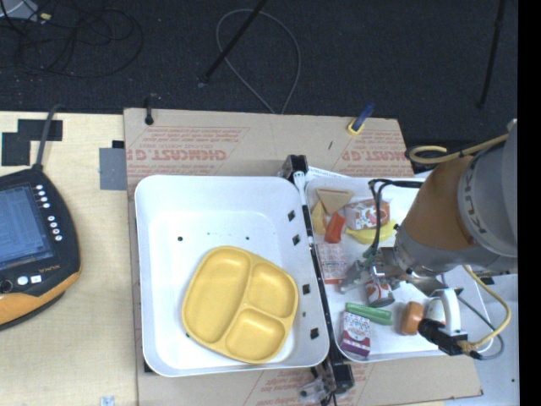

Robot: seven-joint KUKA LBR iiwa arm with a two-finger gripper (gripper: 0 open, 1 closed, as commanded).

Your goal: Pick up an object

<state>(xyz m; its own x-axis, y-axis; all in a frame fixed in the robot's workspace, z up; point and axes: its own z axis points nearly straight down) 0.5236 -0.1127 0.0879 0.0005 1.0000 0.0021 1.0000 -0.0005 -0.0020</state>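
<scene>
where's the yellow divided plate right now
The yellow divided plate lies flat in the left white bin, toward its near right corner, just across the divider from the cluttered right bin.

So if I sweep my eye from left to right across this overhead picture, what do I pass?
Black and orange handheld tablet controller → yellow divided plastic plate in the left white bin → green stick-shaped packet → small orange ball-like toy → grey robot arm with orange band.

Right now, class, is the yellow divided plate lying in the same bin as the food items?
No: the yellow divided plate lies in the left bin, while the food items lie in the right bin.
</scene>
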